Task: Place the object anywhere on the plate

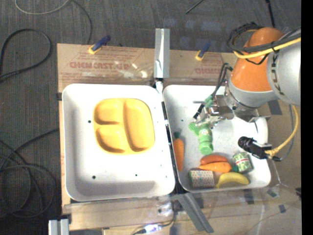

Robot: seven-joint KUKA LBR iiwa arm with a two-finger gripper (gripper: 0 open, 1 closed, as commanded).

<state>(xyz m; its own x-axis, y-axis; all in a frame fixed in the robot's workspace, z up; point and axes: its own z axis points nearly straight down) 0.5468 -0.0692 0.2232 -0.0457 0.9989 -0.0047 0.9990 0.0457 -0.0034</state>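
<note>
Dark carpet with loose cables, then a cardboard-topped bench (112, 62) bearing two white bins side by side. Left bin (78, 175): a yellow divided plate (124, 125), nothing on it yet. Right bin (254, 180): a clutter of toy food — a green object (204, 137) near the middle, a carrot (179, 153) against the left wall, an orange piece (215, 163), a banana (233, 179), a small can (242, 162) and a patterned block (202, 178) along the near edge.

Grey arm with orange band (254, 65) reaching in from the right, gripper (209, 116) hanging just above the green object, seemingly its target. Cannot tell whether open or closed; tips lost among green cabling and the toy's own colour. No object visibly held.

Risks from here, as a guess: a descent slightly off-centre, nudging the green object sideways rather than pinching it; a shallow grip slipping during the lift; a snag on the wall between the bins during the carry toward the plate; a release too early, landing the piece on bare bin floor beside the plate.
</note>
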